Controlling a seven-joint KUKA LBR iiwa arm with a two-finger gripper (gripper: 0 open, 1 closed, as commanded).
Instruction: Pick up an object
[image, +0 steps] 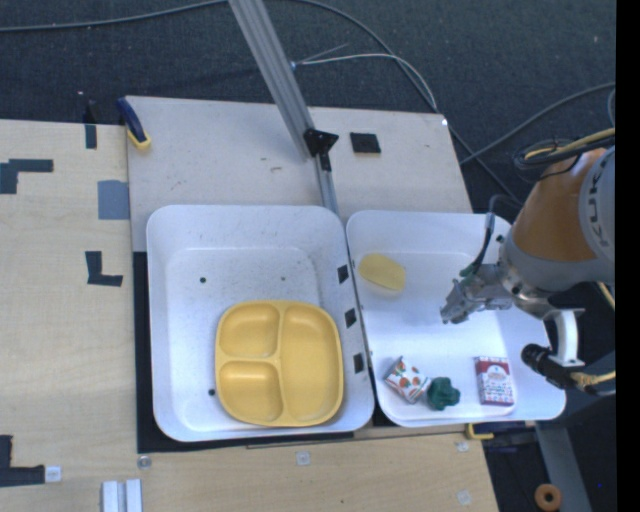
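Note:
The right bin (430, 228) holds a pale yellow rounded object (382, 272) near its back left. A small white carton with red print (405, 380), a dark green lump (443, 394) and a red and white box (494, 381) lie along its front. My gripper (458, 308) hangs over the right middle of this bin, pointing down and left, with the grey and orange arm behind it. It sits to the right of the yellow object and above the front row of items. Nothing shows between its fingers.
The left bin (180, 240) carries a yellow divided plate (280, 362) at its front right. A metal pole (285, 80) slants over the bench behind the bins. Cables trail on the dark floor at the back right.

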